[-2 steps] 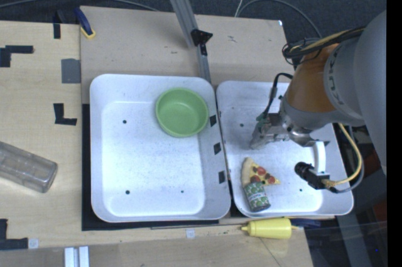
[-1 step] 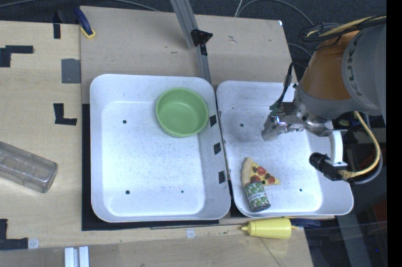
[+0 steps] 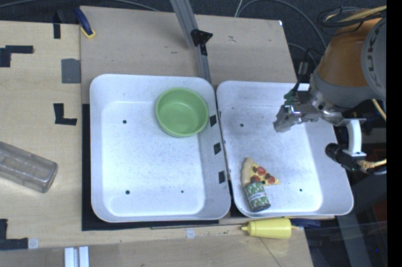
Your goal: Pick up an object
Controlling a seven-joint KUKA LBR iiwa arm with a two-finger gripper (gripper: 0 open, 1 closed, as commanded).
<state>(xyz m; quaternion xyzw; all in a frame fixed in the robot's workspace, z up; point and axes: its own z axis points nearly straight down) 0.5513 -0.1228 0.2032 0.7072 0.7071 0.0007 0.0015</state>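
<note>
In the left bin [image 3: 113, 152] a green bowl [image 3: 182, 112] sits near the back right corner. The right bin [image 3: 326, 196] holds a toy pizza slice [image 3: 257, 172] and, just in front of it, a small green can [image 3: 257, 196] lying near the front wall. My gripper [image 3: 286, 119] hangs over the right bin's back right part, up and to the right of the pizza slice, with nothing seen between its fingers.
A yellow bottle [image 3: 271, 228] lies on the bench just outside the right bin's front wall. A clear plastic container [image 3: 25, 168] lies at the far left. A grey metal pole [image 3: 182, 2] slants down to the bins' shared back edge.
</note>
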